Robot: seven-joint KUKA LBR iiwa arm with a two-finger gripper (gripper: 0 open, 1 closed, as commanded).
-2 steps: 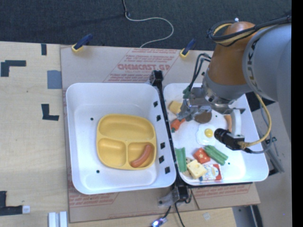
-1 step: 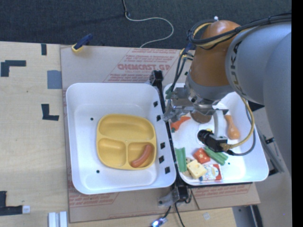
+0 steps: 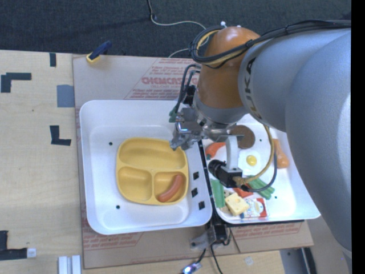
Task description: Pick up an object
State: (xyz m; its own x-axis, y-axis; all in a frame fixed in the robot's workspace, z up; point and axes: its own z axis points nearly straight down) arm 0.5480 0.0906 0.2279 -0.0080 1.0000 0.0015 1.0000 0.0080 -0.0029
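Currently the arm [image 3: 296, 96] reaches in from the view's right and covers much of the right bin [image 3: 305, 207]. The left bin [image 3: 91, 153] is in plain view.

The left bin holds one yellow divided tray [image 3: 137, 158], roughly centred. The right bin holds a clutter of toy food, including a fried egg [image 3: 251, 161] and a cheese wedge [image 3: 235, 202]. Both are partly masked by the wrist hardware.

The gripper [image 3: 181, 137] sits over the tray's upper-right corner, just beside the wall between the bins. I can't tell from this angle whether it is open or closed. Nothing is visibly held.

The likeliest target is the sausage [image 3: 171, 188]. It lies in the tray's lower-right compartment, apart from the gripper.

Key relation: the sausage is toward the view's bottom from the gripper and a touch left, inside the same tray. Its long axis runs diagonally, low-left to high-right in the view.

My read is that the closing direction should cross that diagonal. Gripping along the length would likely slip off. The compartment rim is close on the sausage's right side, so clearance there looks tight.
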